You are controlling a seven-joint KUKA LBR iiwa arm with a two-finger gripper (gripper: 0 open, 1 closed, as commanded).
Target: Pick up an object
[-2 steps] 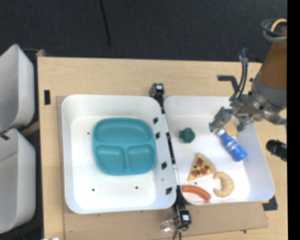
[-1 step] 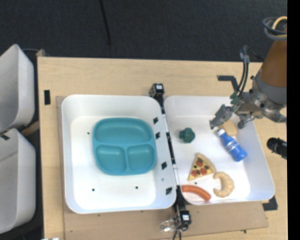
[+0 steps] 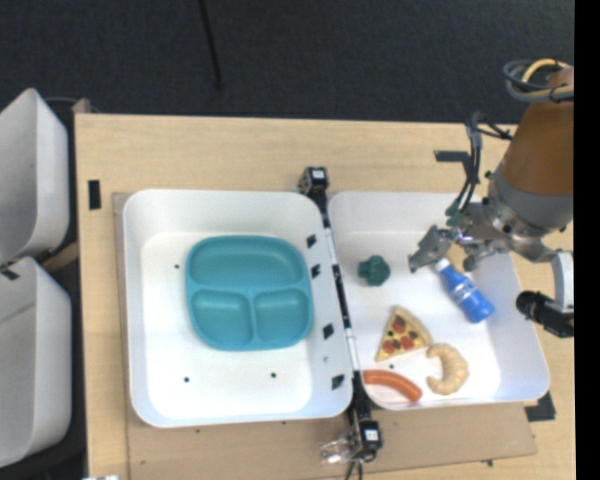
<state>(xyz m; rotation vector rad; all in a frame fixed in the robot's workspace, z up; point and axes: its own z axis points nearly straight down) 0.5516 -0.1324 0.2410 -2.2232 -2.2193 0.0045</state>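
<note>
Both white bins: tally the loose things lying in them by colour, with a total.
Teal: 1, the divided plastic plate in the left bin.
Dark green: 1, the small rounded toy.
Blue: 1, the small bottle under the gripper.
Yellow and red: 1, the toy pizza slice.
Tan: 1, the toy croissant.
Red: 1, the toy sausage.
Total: 6

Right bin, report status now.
Gripper over right bin, just above blue bottle. Nothing seen held. Green toy, pizza slice, croissant, hot dog lie apart.

Two bins (image 3: 140, 268), one plate (image 3: 248, 291), five small objects (image 3: 373, 269).
</note>
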